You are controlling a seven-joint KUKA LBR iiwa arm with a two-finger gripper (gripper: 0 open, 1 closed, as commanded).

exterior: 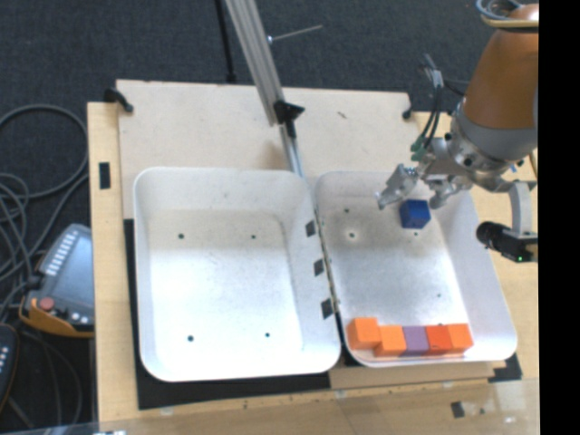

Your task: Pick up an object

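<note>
The two-finger gripper (417, 191) hangs with jaws spread, just above a small blue cube (415, 213) in the right white bin's (480, 279) far part. The cube looks rigid, light and smooth, best pinched across two opposite flat faces.

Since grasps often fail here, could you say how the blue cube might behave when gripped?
The blue cube looks rigid with flat faces, so it likely won't roll. Being small, it is probably light. It may slide on the smooth white bin if nudged.
</note>
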